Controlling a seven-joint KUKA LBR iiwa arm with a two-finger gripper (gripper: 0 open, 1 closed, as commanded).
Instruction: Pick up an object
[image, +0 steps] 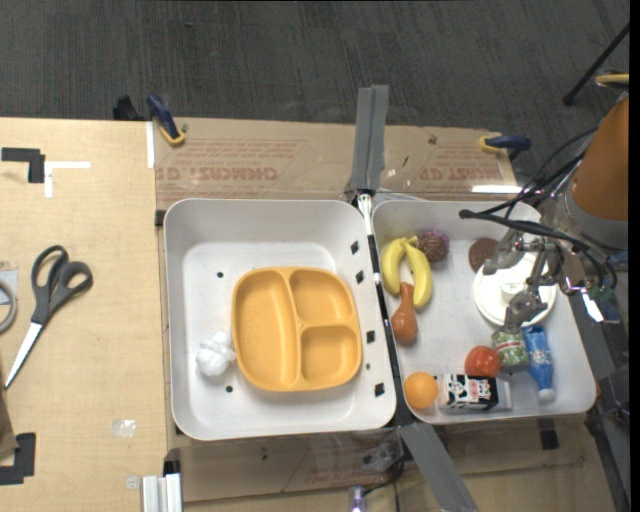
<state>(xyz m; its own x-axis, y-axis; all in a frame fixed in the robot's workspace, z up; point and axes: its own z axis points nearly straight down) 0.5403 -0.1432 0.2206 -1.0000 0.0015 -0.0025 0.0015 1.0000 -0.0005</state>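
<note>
The right bin (580, 400) holds a yellow banana (410, 268), a dark purple grape bunch (433, 244), a brown pear-shaped piece (404, 320), an orange (421, 390), a red tomato (481, 361), a small milk carton (472, 392), a green can (511, 352), a blue bottle (539, 362) and a white round plate (497, 296). My gripper (528, 296) hangs over the plate's right side, just above the green can and blue bottle. Nothing shows held in it.
The left bin (185, 300) holds a yellow divided tray (297, 328) and a white crumpled lump (213, 354). Scissors (48, 292) lie on the bench at the left. Cables run from the arm's orange band (612, 165) at the right edge.
</note>
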